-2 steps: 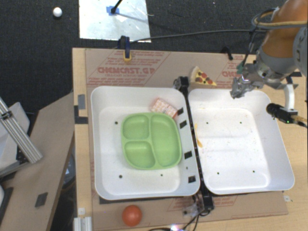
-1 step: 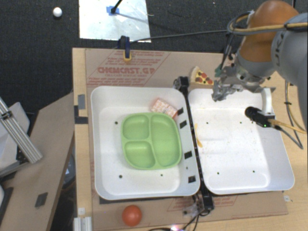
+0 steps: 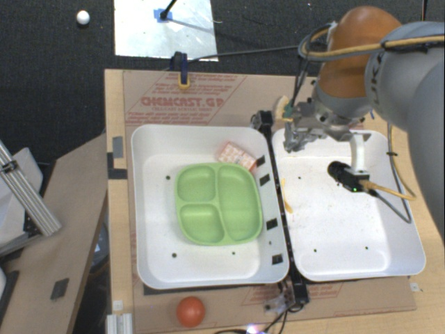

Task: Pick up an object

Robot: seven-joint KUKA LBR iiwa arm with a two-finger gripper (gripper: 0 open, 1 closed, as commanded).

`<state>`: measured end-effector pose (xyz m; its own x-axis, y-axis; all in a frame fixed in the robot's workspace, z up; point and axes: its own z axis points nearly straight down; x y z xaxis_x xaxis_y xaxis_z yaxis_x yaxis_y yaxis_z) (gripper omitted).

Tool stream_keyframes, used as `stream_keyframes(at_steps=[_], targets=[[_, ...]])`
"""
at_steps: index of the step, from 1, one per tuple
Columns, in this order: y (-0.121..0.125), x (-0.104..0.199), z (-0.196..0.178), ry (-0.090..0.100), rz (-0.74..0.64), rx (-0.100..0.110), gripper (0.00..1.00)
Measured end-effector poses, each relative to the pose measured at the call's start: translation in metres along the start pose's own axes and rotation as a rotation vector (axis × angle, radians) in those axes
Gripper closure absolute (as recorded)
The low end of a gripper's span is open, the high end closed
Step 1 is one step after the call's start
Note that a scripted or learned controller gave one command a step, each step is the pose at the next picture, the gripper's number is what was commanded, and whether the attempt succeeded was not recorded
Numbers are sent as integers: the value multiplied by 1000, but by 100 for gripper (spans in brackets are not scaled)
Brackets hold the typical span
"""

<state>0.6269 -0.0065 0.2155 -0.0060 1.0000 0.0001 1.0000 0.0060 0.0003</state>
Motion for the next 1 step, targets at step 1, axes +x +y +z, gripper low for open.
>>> stream_keyframes(at_steps=[1], targets=[[-2, 62, -6, 1, -1, -1, 100]])
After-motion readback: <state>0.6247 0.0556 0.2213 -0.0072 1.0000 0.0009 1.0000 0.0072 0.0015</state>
